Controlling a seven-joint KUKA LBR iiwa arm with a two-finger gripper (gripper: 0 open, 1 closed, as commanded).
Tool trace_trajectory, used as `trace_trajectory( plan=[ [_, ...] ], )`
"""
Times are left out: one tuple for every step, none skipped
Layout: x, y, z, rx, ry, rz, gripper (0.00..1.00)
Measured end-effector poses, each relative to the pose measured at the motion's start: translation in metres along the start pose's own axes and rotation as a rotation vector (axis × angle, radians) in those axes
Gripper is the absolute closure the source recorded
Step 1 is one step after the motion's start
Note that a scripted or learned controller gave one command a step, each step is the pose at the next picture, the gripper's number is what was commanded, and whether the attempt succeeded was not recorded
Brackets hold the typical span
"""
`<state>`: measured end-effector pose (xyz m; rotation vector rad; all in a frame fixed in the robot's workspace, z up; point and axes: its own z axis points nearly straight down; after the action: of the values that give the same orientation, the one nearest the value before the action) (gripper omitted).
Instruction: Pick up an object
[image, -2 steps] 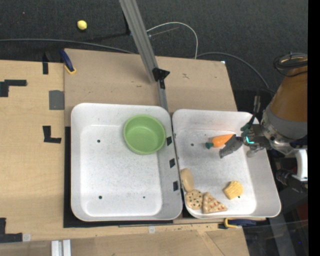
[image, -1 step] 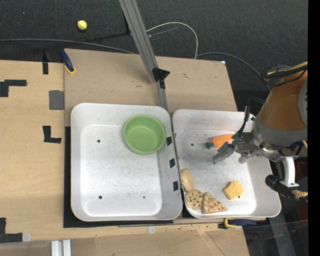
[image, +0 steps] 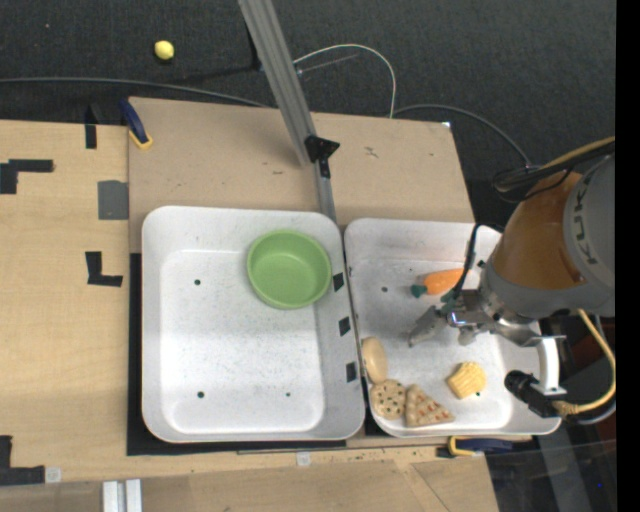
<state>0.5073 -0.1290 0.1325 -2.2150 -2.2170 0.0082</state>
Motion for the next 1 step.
trace_trajectory(
  plan=[
    [-0.0001, 0.0005, 0.0438, -0.008, -0.002, 0.0, 0.0]
  ],
)
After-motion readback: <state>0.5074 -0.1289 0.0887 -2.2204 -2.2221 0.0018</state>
